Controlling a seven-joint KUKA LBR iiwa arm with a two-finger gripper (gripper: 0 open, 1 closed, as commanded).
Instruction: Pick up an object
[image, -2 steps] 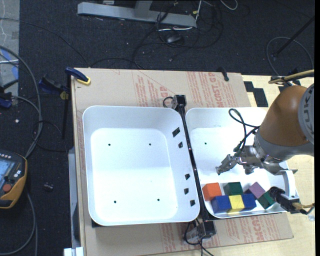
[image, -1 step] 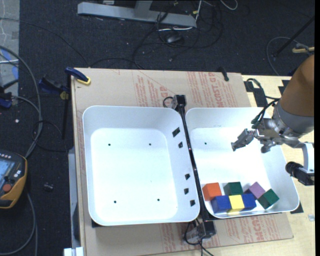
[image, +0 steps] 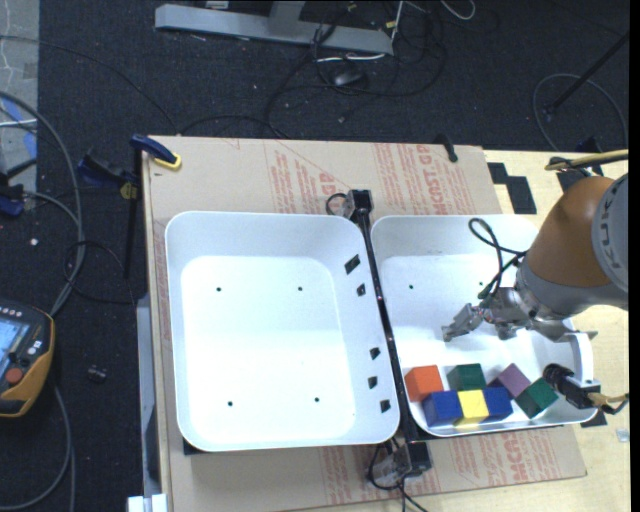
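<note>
Right bin (image: 430, 240): you have six blocks packed along the near wall, orange (image: 424, 380), dark green (image: 466, 377), purple (image: 513, 379), blue (image: 441, 407), yellow (image: 472, 404) and green (image: 537, 397). The gripper (image: 462, 326) hangs just beyond them, holding nothing; its spread is unclear. Left bin (image: 260, 235): bare. Risk: the blocks touch, so a descent may land on an edge or nudge neighbours without gripping.

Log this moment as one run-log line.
gripper: above right bin floor, holding nothing | blocks: clustered at near edge, untouched | pick: not yet done
</note>
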